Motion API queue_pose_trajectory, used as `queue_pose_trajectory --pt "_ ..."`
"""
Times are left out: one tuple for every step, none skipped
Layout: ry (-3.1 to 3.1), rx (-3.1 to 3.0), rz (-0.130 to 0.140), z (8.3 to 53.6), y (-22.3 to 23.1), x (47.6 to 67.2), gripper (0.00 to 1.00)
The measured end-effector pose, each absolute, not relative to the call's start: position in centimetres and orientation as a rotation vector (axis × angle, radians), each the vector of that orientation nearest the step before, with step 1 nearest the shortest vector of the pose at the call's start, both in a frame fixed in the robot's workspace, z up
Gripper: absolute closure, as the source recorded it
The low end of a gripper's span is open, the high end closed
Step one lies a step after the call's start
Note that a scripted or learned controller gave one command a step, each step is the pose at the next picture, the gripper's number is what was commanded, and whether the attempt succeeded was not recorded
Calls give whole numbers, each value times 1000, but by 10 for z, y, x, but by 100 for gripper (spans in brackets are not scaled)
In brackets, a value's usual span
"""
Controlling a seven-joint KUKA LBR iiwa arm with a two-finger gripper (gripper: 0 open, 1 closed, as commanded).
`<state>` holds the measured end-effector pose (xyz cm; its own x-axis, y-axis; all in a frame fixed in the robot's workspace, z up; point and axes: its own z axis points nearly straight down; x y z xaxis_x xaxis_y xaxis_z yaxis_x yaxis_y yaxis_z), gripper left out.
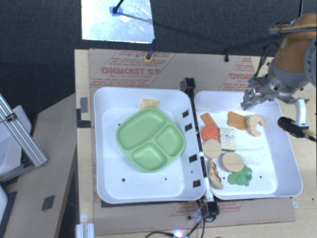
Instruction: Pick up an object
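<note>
1. The grey arm with the orange band (pixel 297 46) comes in from 3 o'clock, and its grey two-finger gripper (pixel 249 102) hangs over the top part of the right white bin (pixel 285 155).
2. I cannot tell if the gripper is open or closed, because it is small and blurry here. I see nothing held in it.
3. The closest toy food is an orange-brown bread-shaped piece (pixel 237 120), just down from the gripper at about 7 o'clock. It lies apart from the gripper.
4. A pale curved shrimp-shaped piece (pixel 255 124) lies beside the bread piece, at 6 o'clock from the gripper.
5. More toy food lies farther off at 7 o'clock: an orange strip (pixel 208 119), a red round piece (pixel 210 133), a blue-and-white checked square (pixel 227 139), two tan round discs (pixel 212 148) (pixel 232 161), and a green leafy piece (pixel 240 176).
6. A long hot-dog-like piece (pixel 214 174) lies at the left edge of that bin.
7. The left white bin (pixel 106 182) holds a light green plastic plate with three sections (pixel 150 139).
8. A small pale yellow piece (pixel 148 103) lies at 12 o'clock from the plate, just beside its rim.
</note>
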<state>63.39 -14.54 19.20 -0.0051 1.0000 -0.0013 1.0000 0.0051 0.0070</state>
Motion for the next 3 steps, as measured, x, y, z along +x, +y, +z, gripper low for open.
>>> queue_pose_trajectory --pt "2225 2212 5 227 -146 635 100" --pt "2232 2211 4 233 -86 618 100" --pt "2233 2212 2 221 -38 612 100"
